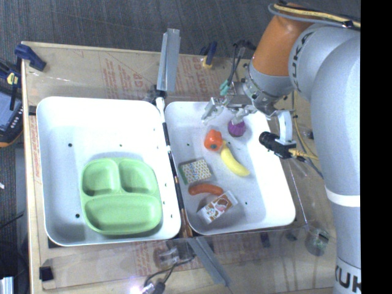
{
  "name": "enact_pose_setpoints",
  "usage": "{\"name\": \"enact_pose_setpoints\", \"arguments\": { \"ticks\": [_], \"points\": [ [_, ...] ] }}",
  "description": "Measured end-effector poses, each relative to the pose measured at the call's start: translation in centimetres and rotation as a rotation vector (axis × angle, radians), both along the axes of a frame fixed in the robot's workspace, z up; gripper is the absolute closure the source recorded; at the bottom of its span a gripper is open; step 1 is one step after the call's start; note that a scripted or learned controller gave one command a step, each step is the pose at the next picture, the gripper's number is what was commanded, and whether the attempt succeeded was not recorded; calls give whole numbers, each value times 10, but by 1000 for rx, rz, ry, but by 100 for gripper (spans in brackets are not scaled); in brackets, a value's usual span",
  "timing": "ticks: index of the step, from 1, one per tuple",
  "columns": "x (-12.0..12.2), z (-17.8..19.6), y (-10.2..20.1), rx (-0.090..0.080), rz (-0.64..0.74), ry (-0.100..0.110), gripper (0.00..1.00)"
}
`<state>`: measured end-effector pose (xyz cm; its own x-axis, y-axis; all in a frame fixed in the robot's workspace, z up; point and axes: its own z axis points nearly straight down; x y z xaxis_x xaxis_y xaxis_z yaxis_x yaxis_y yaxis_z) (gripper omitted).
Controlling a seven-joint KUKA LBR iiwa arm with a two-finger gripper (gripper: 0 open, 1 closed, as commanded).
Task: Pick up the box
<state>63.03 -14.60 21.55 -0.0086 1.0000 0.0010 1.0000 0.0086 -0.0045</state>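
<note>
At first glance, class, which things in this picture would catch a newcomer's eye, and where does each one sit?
The big grey arm with its orange band fills the right side, its gripper hanging over the far end of the right bin. A bright green tray with three compartments lies in the left bin. The right bin holds small things: a yellow banana, an orange fruit, a purple fruit, a sausage and a box near its front.

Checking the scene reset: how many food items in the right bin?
4: orange pepper and purple piece near the far wall, banana mid-bin, sausage toward the near side. The arm may hide more.
</note>
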Motion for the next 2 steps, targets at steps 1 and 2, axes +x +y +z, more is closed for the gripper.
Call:
{"name": "enact_pose_setpoints", "arguments": {
  "ticks": [1,2],
  "points": [
    [-56,-117,-2,-2,108,-5,0],
    [-76,-116,37,-16,172,-21,0]
  ]
}}
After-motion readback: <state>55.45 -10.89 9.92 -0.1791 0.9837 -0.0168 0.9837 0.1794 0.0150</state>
